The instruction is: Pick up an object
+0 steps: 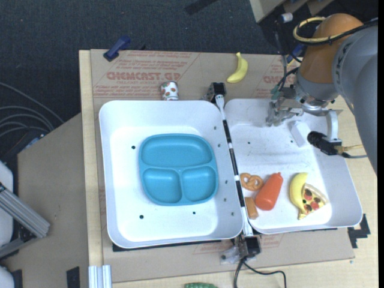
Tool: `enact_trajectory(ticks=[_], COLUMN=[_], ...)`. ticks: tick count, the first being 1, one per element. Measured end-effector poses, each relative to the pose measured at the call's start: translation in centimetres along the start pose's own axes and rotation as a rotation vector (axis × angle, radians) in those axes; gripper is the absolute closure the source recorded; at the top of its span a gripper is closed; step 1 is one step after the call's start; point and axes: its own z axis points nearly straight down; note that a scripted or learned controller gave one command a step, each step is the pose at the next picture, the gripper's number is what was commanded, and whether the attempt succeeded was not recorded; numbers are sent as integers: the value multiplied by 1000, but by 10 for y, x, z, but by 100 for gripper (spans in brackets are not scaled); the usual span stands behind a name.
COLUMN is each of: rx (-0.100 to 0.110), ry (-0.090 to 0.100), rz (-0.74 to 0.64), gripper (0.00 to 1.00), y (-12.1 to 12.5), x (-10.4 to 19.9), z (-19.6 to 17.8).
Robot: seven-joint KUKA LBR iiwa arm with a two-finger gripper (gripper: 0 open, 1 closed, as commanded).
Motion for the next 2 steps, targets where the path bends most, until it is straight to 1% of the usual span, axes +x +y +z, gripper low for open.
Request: enact_trajectory(ticks=[1, 2], rx=[-2, 4], ry=[-1, 1], rz=[0, 2], gripper=[100, 100], y=[1, -20], x=[0, -8], z=[-10, -161])
